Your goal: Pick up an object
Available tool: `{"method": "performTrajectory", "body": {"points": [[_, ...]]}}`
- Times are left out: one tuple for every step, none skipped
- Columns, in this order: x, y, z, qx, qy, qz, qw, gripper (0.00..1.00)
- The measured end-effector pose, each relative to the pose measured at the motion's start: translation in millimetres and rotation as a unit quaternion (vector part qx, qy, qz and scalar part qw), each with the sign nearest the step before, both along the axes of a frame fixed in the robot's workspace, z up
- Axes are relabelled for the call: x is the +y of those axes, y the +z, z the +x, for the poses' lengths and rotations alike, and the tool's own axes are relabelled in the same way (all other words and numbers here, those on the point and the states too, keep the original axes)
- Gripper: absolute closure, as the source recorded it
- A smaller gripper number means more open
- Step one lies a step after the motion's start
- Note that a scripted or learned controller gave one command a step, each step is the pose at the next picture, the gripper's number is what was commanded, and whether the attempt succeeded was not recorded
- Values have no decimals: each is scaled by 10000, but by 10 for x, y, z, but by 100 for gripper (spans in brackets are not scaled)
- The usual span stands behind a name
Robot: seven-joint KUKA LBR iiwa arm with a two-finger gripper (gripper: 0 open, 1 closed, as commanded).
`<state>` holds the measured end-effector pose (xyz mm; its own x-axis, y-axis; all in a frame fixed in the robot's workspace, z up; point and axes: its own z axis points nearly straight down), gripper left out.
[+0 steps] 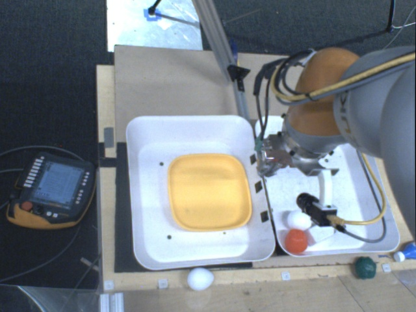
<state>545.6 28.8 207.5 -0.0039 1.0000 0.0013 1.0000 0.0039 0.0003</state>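
In the left bin (146, 239) lies a square yellow plate (209, 191), flat in the middle. In the right bin (383, 239), a red ball (297, 240) rests at the near left corner, touching a white ball (298, 221) just behind it. My gripper (265, 163) hangs over the left edge of the right bin, by the wall between the bins, well behind the two balls. The grey arm and its orange band (325, 83) cover much of the right bin. I see nothing held.
A white egg-shaped object (200, 279) lies on the bench in front of the left bin. A dark green object (364, 267) sits outside the right bin's near right corner. A teach pendant (51, 188) lies far left on the floor.
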Motion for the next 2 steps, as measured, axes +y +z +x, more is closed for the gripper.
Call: {"method": "performTrajectory", "body": {"points": [[548,-8,94,-1,5,1,10000,100],[522,-7,95,0,-15,-6,10000,0]]}}
